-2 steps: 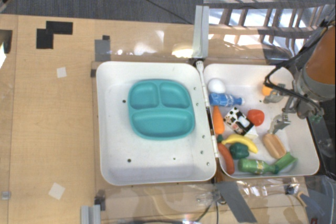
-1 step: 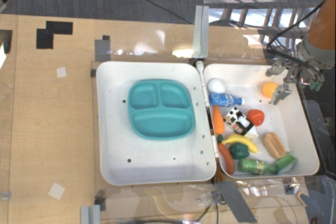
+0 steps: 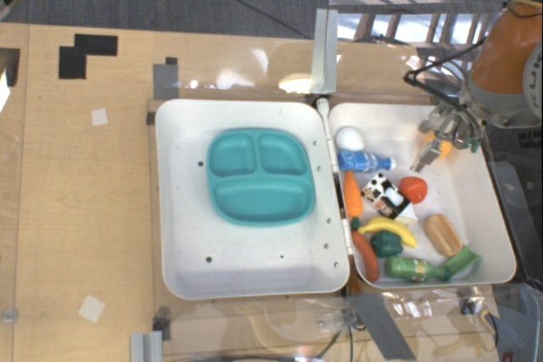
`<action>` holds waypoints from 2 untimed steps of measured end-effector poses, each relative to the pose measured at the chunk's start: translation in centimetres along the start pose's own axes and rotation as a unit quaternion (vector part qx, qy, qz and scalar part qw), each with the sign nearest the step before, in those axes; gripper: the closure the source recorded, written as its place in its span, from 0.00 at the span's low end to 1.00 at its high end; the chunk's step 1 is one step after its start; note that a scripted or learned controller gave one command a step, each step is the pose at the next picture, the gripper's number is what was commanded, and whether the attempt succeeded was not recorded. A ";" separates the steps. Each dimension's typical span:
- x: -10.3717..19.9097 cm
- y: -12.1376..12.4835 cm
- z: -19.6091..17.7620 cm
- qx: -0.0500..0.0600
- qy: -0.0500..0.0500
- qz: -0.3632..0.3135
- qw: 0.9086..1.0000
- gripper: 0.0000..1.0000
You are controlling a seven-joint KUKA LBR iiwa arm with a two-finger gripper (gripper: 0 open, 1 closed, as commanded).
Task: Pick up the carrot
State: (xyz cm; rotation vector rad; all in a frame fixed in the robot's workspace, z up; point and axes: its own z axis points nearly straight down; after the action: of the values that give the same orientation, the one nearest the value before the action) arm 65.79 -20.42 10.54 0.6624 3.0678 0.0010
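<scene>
The carrot (image 3: pixel 351 193) is a slim orange piece lying lengthwise against the left wall of the right bin (image 3: pixel 495 220), just below a blue bottle (image 3: pixel 363 161). My gripper (image 3: pixel 439 145) hangs over the upper right part of that bin, well to the right of the carrot and a little further back. It points down and left, above a red tomato (image 3: pixel 413 188). Nothing of the carrot is near its tips. The arm's orange band (image 3: pixel 502 55) rises behind it at the right.
Around the carrot lie a white egg (image 3: pixel 349 137), a black-and-white block (image 3: pixel 386 194), a banana (image 3: pixel 388 229), a red sausage-like piece (image 3: pixel 366 257), a brown loaf (image 3: pixel 442 234) and a green vegetable (image 3: pixel 427 269). The left bin (image 3: pixel 178 267) holds a teal divided plate (image 3: pixel 259 176).
</scene>
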 end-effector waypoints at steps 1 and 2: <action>-0.4 0.3 -1.6 -0.001 -0.008 -0.003 1.000 1.00; 3.6 7.0 1.7 -0.002 -0.004 0.034 0.999 1.00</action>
State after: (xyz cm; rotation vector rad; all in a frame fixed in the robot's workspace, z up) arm 65.44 -12.59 8.83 0.7642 3.0356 0.0057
